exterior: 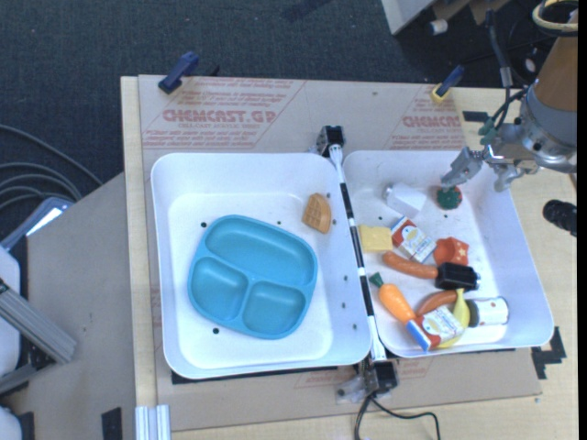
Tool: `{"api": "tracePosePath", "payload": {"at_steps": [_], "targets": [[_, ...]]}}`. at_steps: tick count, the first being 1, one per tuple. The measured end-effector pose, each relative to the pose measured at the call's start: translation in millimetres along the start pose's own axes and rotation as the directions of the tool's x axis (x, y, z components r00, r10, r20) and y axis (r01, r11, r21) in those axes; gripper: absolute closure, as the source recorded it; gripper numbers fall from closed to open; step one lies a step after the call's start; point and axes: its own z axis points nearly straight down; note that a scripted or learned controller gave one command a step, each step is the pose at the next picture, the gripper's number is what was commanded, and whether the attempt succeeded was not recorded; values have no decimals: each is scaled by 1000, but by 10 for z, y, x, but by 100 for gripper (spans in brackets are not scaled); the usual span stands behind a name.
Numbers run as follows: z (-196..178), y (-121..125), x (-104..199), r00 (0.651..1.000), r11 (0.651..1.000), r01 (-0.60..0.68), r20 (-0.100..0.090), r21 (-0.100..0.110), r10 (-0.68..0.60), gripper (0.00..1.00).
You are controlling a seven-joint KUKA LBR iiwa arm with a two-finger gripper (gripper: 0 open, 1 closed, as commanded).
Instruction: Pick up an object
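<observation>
Risk first: the gripper (479, 165) hangs over the far end of the right bin (527, 246), close to that bin's far wall, and the toy pile sits well toward me from it. As I read it, a straight drop from here lands on bare bin floor or clips the small green-and-red piece (448, 196) w/o getting around it. That piece is small and roundish, so I'd expect it to squirt out sideways if only one finger catches it. The white block (401, 196) lying left of the tool is another near candidate, but it's flat to the floor, so not much to bite on.

Second worry: if the program shifts nearer me, the objs are packed tight. The sausage (410, 266), red carton (414, 241), black piece (456, 276), carrot (396, 302) and banana (461, 312) touch or overlap, so a closing pinch could jam two at once or just shove the heap.

Tool state: two fingers are visible, spread apart, one angled left toward the green piece, the other to the right. Nothing sits between them, so no pick yet. I can't tell whether the left fingertip touches the green piece or only hovers just above it; from this slant they look v. close.

Across the divider, well left of the tool, the left bin (174, 246) has a blue tray (252, 276) and a waffle-like brown toy (317, 213), out of play for now.
</observation>
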Motion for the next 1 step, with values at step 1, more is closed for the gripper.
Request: {"api": "tracePosePath", "payload": {"at_steps": [1], "targets": [[1327,463,-123,1000,1000,0,3,-19,0,0]]}}
